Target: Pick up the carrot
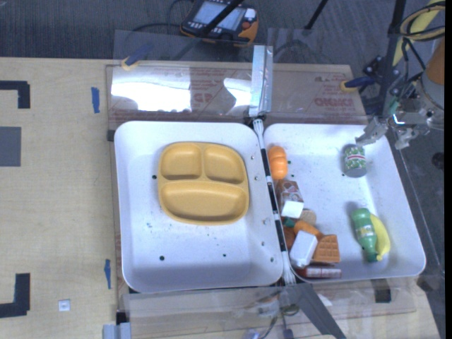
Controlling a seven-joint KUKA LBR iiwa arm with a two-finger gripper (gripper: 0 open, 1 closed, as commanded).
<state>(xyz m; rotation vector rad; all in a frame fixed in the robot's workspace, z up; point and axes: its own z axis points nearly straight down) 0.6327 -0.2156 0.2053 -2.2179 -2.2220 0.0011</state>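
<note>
The carrot [277,162] is a short orange piece lying against the left wall of the right bin [406,210], near its far end. My gripper [388,134] hangs over the far right corner of that bin, well to the right of the carrot and just beyond a small green-labelled can [355,159]. Its two fingers stand apart, open, with nothing between them.
A yellow divided plate [204,182] lies in the left bin [134,210]. Along the right bin's left wall sit a wrapped snack [289,189], white blocks [304,247], an orange piece [306,227] and a waffle [326,248]. A green bottle [363,233] and a banana [382,236] lie near the right wall.
</note>
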